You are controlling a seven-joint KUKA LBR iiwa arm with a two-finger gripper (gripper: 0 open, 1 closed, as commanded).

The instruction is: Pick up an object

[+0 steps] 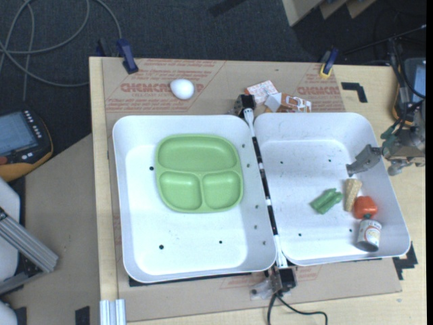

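Observation:
The right bin (304,141) holds a small cluster near its right wall: a green piece (325,201), a beige stick-like item (351,193), a red-orange item (365,206) and a small bottle (369,234) with a red label. My gripper (366,159) reaches in over the bin's right rim, above the bin floor and just up from the beige item. Nothing shows in its grasp. The arm's wrist (406,144) sits at the view's right edge.
A green divided plate (199,172) lies in the left bin (135,208). Behind the bins on the cardboard are a white ball (181,88) and some small packets (274,98). Blue clamps (126,55) (329,61) grip the board's back edge.

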